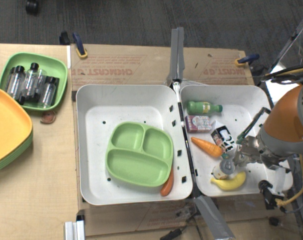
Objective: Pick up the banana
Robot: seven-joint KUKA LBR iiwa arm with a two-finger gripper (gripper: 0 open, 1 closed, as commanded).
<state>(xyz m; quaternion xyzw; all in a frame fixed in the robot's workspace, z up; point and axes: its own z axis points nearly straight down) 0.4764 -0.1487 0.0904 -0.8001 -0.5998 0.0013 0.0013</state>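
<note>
A yellow banana [230, 182] lies near the front edge of the right bin [251, 98]. My gripper [226, 168] hangs just above the banana's left end, reaching in from the right under the orange-banded wrist [287, 120]. Its metal tip overlaps the banana's upper left edge, so contact cannot be judged.
In the right bin lie a carrot [207, 146], a green bottle [204, 107], a purple carton [198, 123] and a black-and-white card [224, 138]. The left bin [91, 134] holds a green divided plate [139, 155] and a sausage [167, 185]. Yellow plates and a green tray of bottles sit far left.
</note>
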